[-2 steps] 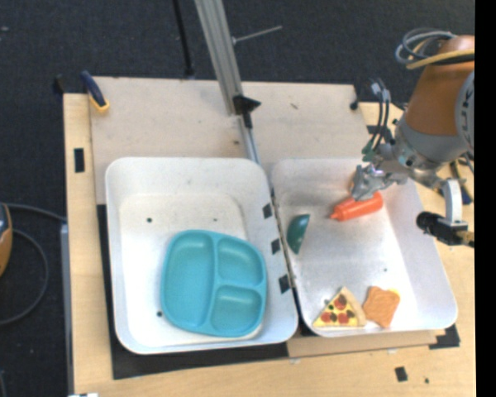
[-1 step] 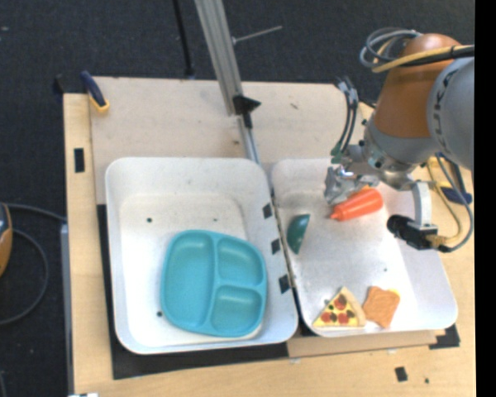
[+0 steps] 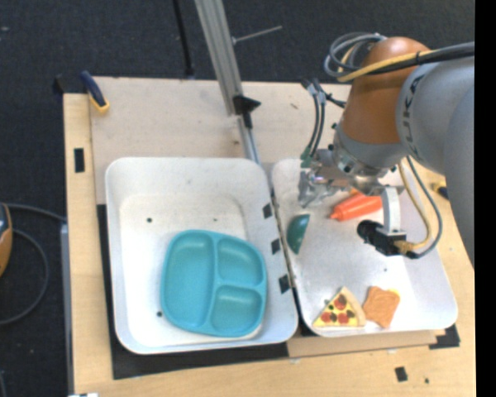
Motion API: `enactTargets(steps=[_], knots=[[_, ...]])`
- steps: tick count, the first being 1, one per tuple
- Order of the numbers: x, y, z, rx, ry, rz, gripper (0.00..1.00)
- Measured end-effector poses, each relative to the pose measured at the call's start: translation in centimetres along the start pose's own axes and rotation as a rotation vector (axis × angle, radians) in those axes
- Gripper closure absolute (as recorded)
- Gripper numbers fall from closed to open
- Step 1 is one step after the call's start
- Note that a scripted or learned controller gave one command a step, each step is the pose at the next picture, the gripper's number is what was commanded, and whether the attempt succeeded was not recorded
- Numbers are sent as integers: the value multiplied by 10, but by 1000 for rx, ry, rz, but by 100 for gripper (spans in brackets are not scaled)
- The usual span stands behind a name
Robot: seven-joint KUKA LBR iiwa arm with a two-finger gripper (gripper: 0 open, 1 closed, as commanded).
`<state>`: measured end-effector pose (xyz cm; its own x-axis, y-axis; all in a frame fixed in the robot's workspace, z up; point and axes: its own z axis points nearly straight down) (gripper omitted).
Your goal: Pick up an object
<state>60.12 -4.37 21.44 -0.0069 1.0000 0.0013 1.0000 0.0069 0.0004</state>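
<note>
- A toy pizza slice [image 3: 341, 309] and an orange cracker [image 3: 382, 304] are being shown side by side at the near edge of the right bin [image 3: 355, 271], well apart from the gripper.
- A teal divided plate [image 3: 213, 282] is being shown in the near half of the left bin [image 3: 174, 184]. It lies across the dividing walls from the arm and is being judged an unlikely target.
- A small green object [image 3: 298, 232] is being shown against the left wall of the right bin, just on the near side of the gripper. Its long axis is running near to far, and the wall beside it is being judged to leave little room on that side.
- An orange carrot-like piece [image 3: 355, 207] is being shown just right of the gripper. Its long axis is running left to right with a slight tilt, and the bin floor on its near side is bare.
- The gripper [image 3: 314, 190] is being held low over the far left corner of the right bin, between these two objects. Whether it is spread or pressed together cannot be told.
- Either neighbour is being judged reachable by a short shift: nearward for the green object, rightward for the orange piece.
- The bench [image 3: 165, 122] beyond the bins is being shown bare except for an upright metal post [image 3: 223, 56].
</note>
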Motion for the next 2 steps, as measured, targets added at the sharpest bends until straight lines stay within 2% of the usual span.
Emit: enactTargets(steps=[1,2], knots=[[55,-16,2,0,0,0,100],[110,-28,-18,-3,1,-2,100]])
